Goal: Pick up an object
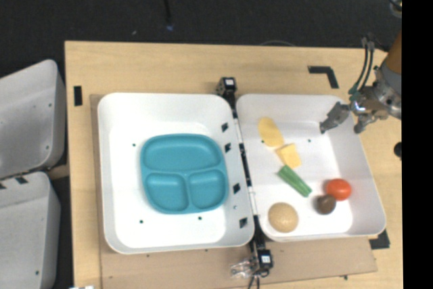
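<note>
Gripper [346,117] sits at the right edge of the frame, over the upper right corner of the right bin [318,103]. Fingers look spread, one dark finger [331,120] pointing left and down, the other [360,121] toward the bin's right wall; nothing between them.

Candidate objects all lie in the right bin: yellow oval piece [270,132] upper middle, yellow wedge [290,156] just below it, green stick [294,181] below that, red tomato-like ball [338,189] and dark brown ball [326,204] touching at lower right, tan round bun-like object [283,217] at the bottom. Left bin [115,112] holds a teal divided plate [183,171]. Both bins rest on the desk [169,64].

Risks, as judgement: the gripper is well apart from every object, near the bin corner, so a straight descent likely closes on air or hits the wall. Round items may roll out of a pinch. Red and brown balls touch, so a grasp there may nudge one away. Yellow pieces sit close together and flat, hard to get fingers under.

No readable writing, brands or labels.
</note>
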`<state>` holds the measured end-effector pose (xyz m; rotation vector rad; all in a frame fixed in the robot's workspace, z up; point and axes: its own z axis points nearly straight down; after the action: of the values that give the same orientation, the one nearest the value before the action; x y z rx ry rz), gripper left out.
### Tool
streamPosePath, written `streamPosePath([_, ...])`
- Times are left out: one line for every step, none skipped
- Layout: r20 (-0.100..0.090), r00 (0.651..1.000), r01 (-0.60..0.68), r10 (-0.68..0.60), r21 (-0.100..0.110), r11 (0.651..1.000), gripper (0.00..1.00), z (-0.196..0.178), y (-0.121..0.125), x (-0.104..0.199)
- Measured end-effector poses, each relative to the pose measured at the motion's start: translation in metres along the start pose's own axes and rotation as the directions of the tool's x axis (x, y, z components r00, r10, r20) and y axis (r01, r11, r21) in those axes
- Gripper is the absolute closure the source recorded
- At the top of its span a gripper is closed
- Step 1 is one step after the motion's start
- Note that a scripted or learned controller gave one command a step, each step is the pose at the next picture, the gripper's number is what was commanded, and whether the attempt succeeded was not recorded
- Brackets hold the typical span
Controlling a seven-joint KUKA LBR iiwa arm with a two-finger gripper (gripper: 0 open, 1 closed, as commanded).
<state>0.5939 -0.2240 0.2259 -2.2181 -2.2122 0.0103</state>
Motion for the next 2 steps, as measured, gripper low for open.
streamPosePath([0.003,1.0,0.004,-0.004,-0.012,1.0,0.0,-0.008,0.003,0.0])
streamPosePath([0.003,1.0,0.0,0.0,-0.008,1.0,0.0,0.054,0.007,-0.003])
